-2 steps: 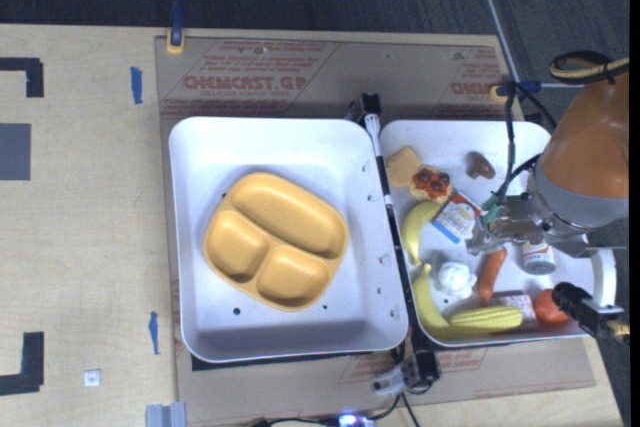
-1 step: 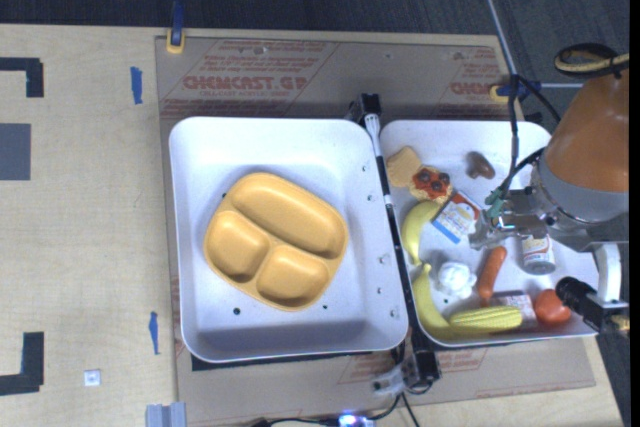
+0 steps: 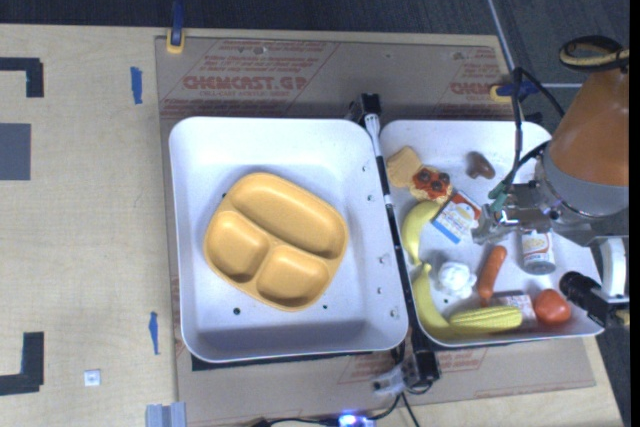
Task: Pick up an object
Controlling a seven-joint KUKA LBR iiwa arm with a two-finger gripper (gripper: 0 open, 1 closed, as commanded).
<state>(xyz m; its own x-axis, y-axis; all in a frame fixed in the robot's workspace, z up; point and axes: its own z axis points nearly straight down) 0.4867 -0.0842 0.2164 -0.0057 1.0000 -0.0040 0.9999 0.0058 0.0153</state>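
The objects to be picked lay crowded in the right bin [image 3: 455, 130]: a banana [image 3: 413, 233] near its left wall, a second banana [image 3: 428, 307] curved along the front corner, an ear of corn [image 3: 485, 319] beside it, a carrot [image 3: 490, 272] tilted in the middle, a tomato [image 3: 552, 307] at the front right, a small can [image 3: 537, 251], a white ball [image 3: 455, 277], a pizza slice [image 3: 418, 171] and a brown piece [image 3: 481, 164] toward the back. The gripper [image 3: 497, 216] was seen low over the bin's middle, just above the carrot's upper end. Whether anything was grasped could not be told. A yellow divided tray [image 3: 275, 238] was set in the left bin [image 3: 200, 155].
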